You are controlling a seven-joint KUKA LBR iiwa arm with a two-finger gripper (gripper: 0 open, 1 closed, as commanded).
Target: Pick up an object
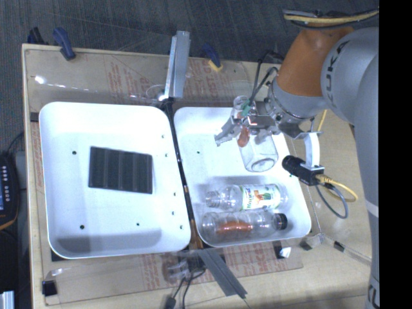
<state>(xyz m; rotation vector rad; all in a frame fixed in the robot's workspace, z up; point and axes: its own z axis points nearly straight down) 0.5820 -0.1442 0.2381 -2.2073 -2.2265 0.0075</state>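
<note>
In the left bin (58,172) a dark ribbed rectangular pad (121,170) lies flat near the middle of the floor, well apart from every wall; it looks light and thin, hard to pinch except by an edge. In the right bin (193,140), along the near wall, 2 clear plastic bottles lie on their sides, touching each other: the labelled bottle (248,197) just behind, the bottle with a reddish core (241,224) against the near rim, its dark cap towards the right corner. Both look light, smooth and slippery, and thin-walled enough to dent or squirt out of a squeeze; the narrower neck or the middle of the body, taken across the short axis, seems the safest hold. Nearer the far right corner the gripper (244,134) hangs above the floor, and a clear glass (259,153) sits tilted at it, mouth towards the near side; whether the glass is truly pinched or only leaning there, and how the gripper stands, I cannot tell. The glass would be rigid, slick and breakable, best taken over its rim
</note>
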